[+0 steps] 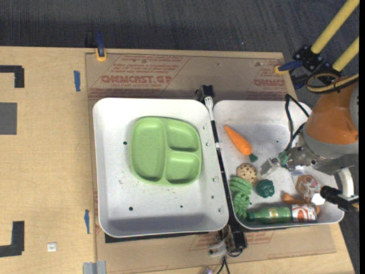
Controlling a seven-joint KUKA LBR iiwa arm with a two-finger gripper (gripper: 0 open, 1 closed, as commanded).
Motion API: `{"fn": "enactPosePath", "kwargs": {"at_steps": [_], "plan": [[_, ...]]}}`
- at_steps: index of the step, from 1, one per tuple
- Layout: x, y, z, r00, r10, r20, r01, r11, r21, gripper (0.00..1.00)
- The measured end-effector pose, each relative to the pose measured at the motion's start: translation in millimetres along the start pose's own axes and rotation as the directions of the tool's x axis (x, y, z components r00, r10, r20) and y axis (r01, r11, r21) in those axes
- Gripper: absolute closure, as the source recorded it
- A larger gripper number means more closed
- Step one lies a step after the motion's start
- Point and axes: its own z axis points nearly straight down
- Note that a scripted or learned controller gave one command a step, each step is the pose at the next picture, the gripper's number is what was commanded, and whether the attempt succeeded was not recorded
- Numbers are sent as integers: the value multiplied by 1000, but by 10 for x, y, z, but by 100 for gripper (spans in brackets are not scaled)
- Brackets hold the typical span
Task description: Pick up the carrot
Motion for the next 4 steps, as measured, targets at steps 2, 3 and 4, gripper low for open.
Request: {"fn": "enactPosePath", "kwargs": {"at_steps": [2,3,4], "plan": [[126,1248,55,996,91,-5,-91,995,27,0],[101,1284,53,979,206,2,-206,978,32,0],[112,1296,133,937,349,9,-349,937,8,0]]}}
